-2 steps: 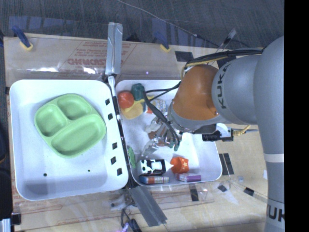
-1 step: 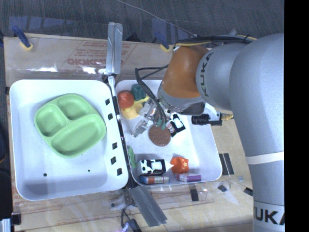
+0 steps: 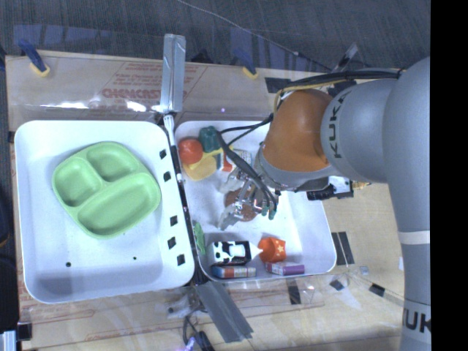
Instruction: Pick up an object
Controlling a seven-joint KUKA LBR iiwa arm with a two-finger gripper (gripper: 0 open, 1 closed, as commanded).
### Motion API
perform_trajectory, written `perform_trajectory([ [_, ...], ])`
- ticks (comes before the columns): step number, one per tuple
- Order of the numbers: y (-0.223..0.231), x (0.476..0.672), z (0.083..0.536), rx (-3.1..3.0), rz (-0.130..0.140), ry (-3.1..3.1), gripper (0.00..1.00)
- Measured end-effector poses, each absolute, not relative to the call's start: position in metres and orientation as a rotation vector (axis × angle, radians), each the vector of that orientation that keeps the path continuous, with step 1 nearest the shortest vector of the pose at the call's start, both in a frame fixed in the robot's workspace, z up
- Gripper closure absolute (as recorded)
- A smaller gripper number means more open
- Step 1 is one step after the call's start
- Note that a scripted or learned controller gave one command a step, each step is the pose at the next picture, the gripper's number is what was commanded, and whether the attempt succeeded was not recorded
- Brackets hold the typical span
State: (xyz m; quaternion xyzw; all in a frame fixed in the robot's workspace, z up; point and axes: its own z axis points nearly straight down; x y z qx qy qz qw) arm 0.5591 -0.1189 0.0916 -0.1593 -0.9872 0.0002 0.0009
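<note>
Two shallow white bins sit side by side on the bench. On the left, the left bin point(image 3: 44, 269) holds a green divided plate point(image 3: 107, 188), lying flat in the upper half of the bin, its three compartments bare (the larger compartment faces the bin's lower right). A grey divider point(image 3: 174, 79) runs up from between the two bins.

Moving right, the right bin point(image 3: 322, 243) holds the clutter. Near its upper left corner lie a red-orange ball-like object point(image 3: 191, 151), a yellow piece point(image 3: 201, 168) just below and touching it, and a dark green block point(image 3: 210, 137) just to the right of the red one. Along the bin's left wall, lower down, a thin green item point(image 3: 199, 238) lies close to the edge. Toward the bottom of the bin sit a black-and-white object point(image 3: 232, 252), an orange toy point(image 3: 273, 249) just beside it to the right, a small tube-like item point(image 3: 234, 272) with a red end and a pale purple-tipped item point(image 3: 285, 269) along the bottom wall.

At the middle of the right bin the gripper point(image 3: 245, 203) hangs low over a brownish object point(image 3: 247, 209); whether its fingers are closed on that object or merely around it cannot be told, as cables and the wrist crowd the spot. The arm's orange band point(image 3: 296, 130) and grey body point(image 3: 380, 130) reach in from the right.
</note>
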Motion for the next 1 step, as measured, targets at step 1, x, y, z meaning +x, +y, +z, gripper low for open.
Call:
perform_trajectory([
  [1, -0.105, 0.637, 0.1128, -0.542, 0.001, -3.1, 0.0],
])
